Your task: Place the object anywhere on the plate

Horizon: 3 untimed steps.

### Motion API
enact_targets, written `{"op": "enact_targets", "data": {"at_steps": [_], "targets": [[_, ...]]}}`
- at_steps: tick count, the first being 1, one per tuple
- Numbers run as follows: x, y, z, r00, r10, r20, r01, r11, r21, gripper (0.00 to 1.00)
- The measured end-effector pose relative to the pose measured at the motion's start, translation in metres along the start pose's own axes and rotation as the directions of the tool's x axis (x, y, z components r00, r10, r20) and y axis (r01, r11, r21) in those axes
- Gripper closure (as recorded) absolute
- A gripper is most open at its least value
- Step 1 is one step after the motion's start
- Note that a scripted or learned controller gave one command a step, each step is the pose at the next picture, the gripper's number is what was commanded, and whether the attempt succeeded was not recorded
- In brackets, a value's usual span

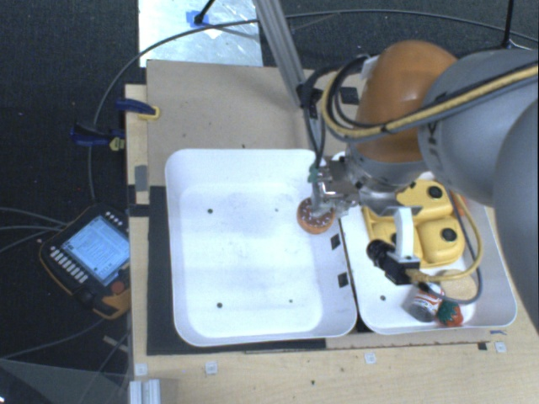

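Bench (219, 108), two white bins (244, 251), one gripper (320, 202), one round object (315, 219)

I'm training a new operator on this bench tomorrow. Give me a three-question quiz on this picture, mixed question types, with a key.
1. True or false: the small round brown object lies at the right edge of the left bin.
2. What stands in the right bin?
A. a yellow object with a small item near its front
B. a blue mug
C. a stack of plates
3. Fill in: the gripper is directly above the ____ object.

Key: 1 true; 2 A; 3 brown.
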<state>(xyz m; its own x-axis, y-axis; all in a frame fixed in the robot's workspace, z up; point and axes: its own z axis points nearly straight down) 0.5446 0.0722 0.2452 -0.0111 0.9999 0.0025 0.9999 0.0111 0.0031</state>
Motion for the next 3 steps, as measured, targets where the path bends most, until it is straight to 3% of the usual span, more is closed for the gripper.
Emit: {"op": "enact_targets", "data": {"at_steps": [1,2,3], "targets": [[0.052,0.012,0.022,1.0,0.001,0.001,-0.001,1.0,0.003,1.0],[0.103,0.018,0.014,1.0,0.0,-0.001,0.0,1.0,0.0,1.0],[0.099,0.018,0.014,1.0,0.005,0.002,-0.005,1.0,0.002,0.0]]}}
